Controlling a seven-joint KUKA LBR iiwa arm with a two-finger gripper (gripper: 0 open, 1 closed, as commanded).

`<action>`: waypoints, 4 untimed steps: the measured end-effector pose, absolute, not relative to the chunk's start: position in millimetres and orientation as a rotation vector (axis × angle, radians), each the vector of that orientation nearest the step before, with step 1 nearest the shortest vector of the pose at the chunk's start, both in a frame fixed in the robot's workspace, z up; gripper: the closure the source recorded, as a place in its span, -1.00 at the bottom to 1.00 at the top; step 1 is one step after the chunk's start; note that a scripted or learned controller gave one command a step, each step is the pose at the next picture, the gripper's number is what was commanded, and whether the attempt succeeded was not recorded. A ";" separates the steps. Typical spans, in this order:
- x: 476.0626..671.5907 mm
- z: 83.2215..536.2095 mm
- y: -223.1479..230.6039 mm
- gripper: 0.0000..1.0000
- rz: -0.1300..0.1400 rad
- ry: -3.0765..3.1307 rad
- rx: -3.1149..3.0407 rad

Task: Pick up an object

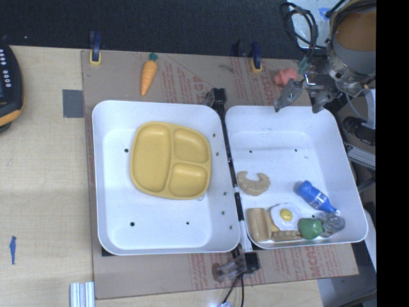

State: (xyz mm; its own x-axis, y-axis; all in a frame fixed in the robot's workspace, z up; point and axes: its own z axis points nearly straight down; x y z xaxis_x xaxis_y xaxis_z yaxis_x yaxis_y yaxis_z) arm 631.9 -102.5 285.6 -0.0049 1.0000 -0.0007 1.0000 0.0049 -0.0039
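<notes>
Over the right bin's (332, 133) far edge my hand (307, 98) hangs open, empty; next I must descend toward the croissant (254, 183).

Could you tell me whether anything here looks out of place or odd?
Yes: an orange toy carrot with a green top lies on the brown board behind the left white bin, and a small pink object sits behind the right white bin, beside the tool. Both are outside the bins.

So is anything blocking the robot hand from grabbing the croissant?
Nothing visible. The gripper hangs above the right bin's far edge, with bare white floor between it and the croissant. The other toys lie nearer the front.
</notes>
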 end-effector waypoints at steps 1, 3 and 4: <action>655.1 216.8 -170.5 -1.00 0.014 -2.218 -2.218; 523.5 88.1 -201.1 -1.00 0.011 -2.216 -2.213; 474.5 91.5 -213.0 -1.00 0.007 -2.219 -2.216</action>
